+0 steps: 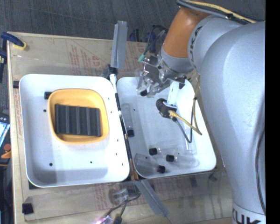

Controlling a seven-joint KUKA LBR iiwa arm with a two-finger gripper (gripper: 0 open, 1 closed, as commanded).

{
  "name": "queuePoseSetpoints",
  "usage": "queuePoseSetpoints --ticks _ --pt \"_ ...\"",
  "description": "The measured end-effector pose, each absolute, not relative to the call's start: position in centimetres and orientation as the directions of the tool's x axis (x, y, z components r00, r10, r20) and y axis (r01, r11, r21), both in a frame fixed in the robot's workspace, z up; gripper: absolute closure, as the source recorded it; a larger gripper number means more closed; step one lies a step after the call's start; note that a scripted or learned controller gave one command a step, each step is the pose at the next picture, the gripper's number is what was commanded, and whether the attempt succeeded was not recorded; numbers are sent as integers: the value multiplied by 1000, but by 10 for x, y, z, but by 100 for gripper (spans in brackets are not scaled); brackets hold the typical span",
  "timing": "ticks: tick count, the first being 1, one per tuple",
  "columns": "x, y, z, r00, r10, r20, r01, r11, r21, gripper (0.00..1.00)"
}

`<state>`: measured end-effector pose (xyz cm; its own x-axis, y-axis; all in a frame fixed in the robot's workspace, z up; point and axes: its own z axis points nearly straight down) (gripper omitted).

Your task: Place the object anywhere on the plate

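The arm [233,78] loomed in from the right over the right bin [206,148]. In the left bin [32,162] sat the yellow plate [60,99], holding a dark grooved block [78,119]. The gripper [147,85] hung at the right bin's far corner; whether its grip was apart or together, I couldn't tell.

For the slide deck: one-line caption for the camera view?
KUKA arm's gripper over the right bin; yellow plate sits in the left bin.
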<state>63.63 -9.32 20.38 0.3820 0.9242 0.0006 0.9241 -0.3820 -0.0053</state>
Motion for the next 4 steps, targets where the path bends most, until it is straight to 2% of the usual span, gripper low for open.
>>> queuePoseSetpoints --ticks 1,2,3,4 --pt "640 -23 248 298 955 1 955 -298 -3 100" --pt "615 2 190 4 1000 0 1000 -4 -7 100" --pt "587 -1 193 -278 961 1 961 278 -6 100" --pt "587 -2 193 -277 961 1 961 277 -5 0"
